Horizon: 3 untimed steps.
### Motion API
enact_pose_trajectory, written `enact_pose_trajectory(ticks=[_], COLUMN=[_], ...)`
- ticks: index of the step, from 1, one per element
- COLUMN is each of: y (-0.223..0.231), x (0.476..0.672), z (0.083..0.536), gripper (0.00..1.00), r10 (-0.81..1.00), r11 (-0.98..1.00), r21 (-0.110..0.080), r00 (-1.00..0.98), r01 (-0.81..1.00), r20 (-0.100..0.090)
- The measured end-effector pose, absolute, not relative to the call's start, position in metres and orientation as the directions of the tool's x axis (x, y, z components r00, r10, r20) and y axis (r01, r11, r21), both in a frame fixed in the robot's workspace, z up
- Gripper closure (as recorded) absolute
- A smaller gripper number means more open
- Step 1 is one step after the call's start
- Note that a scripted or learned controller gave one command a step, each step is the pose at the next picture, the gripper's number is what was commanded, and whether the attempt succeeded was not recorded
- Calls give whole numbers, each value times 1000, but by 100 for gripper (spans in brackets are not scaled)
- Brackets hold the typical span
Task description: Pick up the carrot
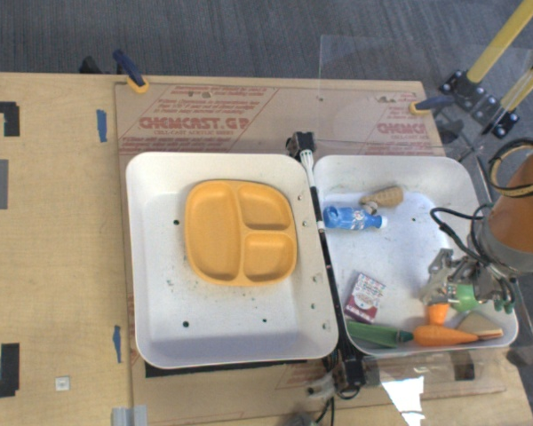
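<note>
On the desk (53, 238) we see 2 white bins: the left bin (151, 264) holds a yellow divided plate (240, 232). In the right bin (400, 238) we find a blue bottle (351, 218), a cork-coloured piece (384, 197) and a small red packet (364, 296). The carrot (444, 335) lies along the near wall, green top pointing left, and the gripper (457, 287) hangs just above its orange end; we cannot tell how far it is open, or whether it grips anything.
</note>
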State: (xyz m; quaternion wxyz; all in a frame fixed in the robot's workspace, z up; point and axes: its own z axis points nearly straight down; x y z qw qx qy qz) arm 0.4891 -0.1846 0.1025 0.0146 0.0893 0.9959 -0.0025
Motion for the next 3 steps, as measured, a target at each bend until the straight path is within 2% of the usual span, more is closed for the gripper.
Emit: enact_pose_trajectory(ticks=[1,2,3], y=[-184,-184,-184], x=[489,491,491], z=[102,113,112], gripper=[0,100,0], r10=[178,176,176], r11=[984,984,984], r21=[-2,-4,-3], r00=[-984,-984,-984], r01=[178,176,176], r20=[-28,-37,-36])
